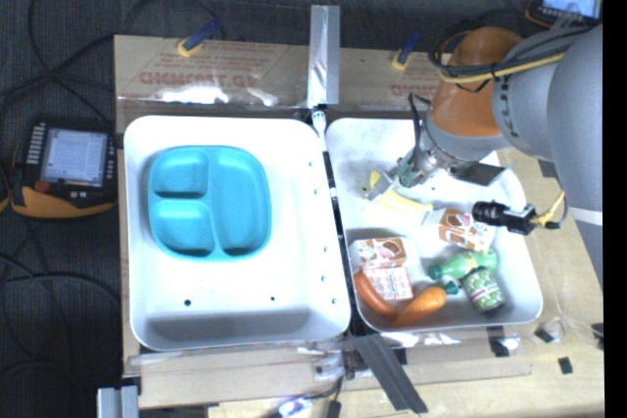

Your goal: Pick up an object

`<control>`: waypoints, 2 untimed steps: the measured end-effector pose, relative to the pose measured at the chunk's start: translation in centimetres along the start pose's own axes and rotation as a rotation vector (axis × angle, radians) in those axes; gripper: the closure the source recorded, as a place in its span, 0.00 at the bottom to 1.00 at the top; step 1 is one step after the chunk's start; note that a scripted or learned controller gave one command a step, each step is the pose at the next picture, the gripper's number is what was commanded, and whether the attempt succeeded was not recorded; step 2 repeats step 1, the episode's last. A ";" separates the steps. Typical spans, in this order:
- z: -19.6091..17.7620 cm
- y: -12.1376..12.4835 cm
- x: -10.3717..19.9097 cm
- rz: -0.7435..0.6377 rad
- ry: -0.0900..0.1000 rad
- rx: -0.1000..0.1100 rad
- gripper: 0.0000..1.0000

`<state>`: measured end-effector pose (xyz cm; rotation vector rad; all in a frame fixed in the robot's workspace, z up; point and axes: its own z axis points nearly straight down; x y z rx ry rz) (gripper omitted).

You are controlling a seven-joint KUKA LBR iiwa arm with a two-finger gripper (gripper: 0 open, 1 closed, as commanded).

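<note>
From the fixed camera above the bench, the grey arm reaches in from the right, and its gripper (409, 171) hangs low over the far half of the right bin (338, 210). Just below the tip lies a pale yellow item (404, 199), close to or touching it; whether anything sits between the jaws cannot be told, nor whether they stand open or closed. The remaining pickable things crowd the bin's near half: a small carton with a brown-and-white label (384, 267), a hot dog (372, 296), a carrot (424, 302) beside it, a green bottle (470, 276) to the right and a small brown-and-white box (462, 229) farther back. The left bin (137, 240) holds a blue divided tray (209, 200), well apart from the arm.

The step in hand looks like a descent onto the yellow item. To do it well, the tip should centre over the item's narrow width, settle fully to the bin floor before closing, and lift straight up, keeping clear of the dividing wall on the left.
</note>
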<state>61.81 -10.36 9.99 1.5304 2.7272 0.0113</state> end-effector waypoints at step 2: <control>-8.3 2.7 3.1 0.459 0.004 0.018 1.00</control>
